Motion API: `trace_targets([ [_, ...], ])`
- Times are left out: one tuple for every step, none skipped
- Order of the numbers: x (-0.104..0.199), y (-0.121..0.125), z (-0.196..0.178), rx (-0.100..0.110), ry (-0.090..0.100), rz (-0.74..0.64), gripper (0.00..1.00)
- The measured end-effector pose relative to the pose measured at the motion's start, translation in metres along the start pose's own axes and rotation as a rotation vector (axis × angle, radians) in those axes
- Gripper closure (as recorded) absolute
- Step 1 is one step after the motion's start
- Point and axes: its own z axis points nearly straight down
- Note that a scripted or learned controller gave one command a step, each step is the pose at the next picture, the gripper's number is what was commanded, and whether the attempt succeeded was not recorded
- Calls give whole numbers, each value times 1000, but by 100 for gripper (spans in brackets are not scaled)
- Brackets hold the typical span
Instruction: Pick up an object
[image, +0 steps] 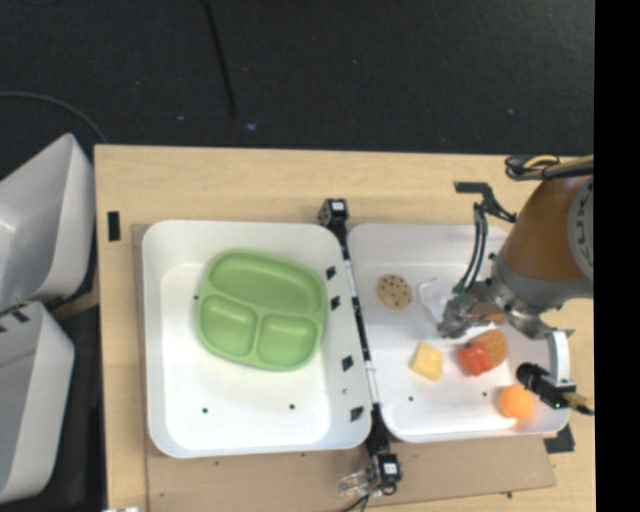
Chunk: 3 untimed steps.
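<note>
One arm (545, 245) bent low, claw (458, 318) above right bin (400, 415)

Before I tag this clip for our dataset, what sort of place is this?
Probably a robotics lab's pick-and-place bench: two white bins on a wooden board, toy food such as a cookie and cheese wedge, and the arm's pincer lowered among them.

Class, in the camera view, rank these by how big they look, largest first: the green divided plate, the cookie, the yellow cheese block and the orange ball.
1. green divided plate, far the largest.
2-4. cookie, yellow cheese block and orange ball look about alike in size, so I would not rank them.
</note>
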Motion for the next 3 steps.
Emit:
trace_targets([
  [0, 7, -63, -5, -1, -9, 100],
  [-2, 9, -88, -2, 0, -10, 100],
  [47, 22, -102, 0, 1, -13, 100],
])
